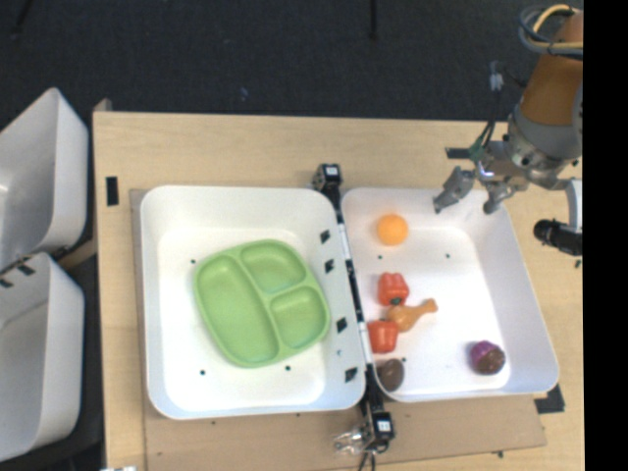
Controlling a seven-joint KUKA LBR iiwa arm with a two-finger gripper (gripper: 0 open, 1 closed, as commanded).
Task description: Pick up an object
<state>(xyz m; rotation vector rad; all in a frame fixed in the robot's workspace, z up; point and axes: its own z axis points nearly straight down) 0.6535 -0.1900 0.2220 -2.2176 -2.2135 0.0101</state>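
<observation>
I read this as the approach step: nothing is picked yet, and the arm (548, 96) sits over the far right corner of the right bin (510, 263), its gripper (475, 190) hanging above the rim with its two fingers spread apart and nothing between them. The next move, as I judge it, calls for choosing one item, swinging the gripper in over it, and dropping straight down with the fingers wide enough to straddle it.

Counting from largest down: one wooden bench (226, 150), two white bins side by side, the left bin (167, 224) holding one green divided plate (261, 302) with three compartments. Everything I could pick lies in the right bin, six small things in all.

One orange ball (392, 230) sits alone near the far left of that bin, closest to the gripper and well apart from the rest, so I would call it the easiest target. One purple round item (486, 357) rests by itself near the front right. Along the left wall there is a tight group: two red pepper-like pieces, the upper pepper (393, 287) and the lower pepper (383, 337), with one orange-yellow gourd-shaped toy (412, 313) touching between them, and one dark brown round item (391, 373) at the front corner. That cluster looks awkward for spread fingers.
</observation>
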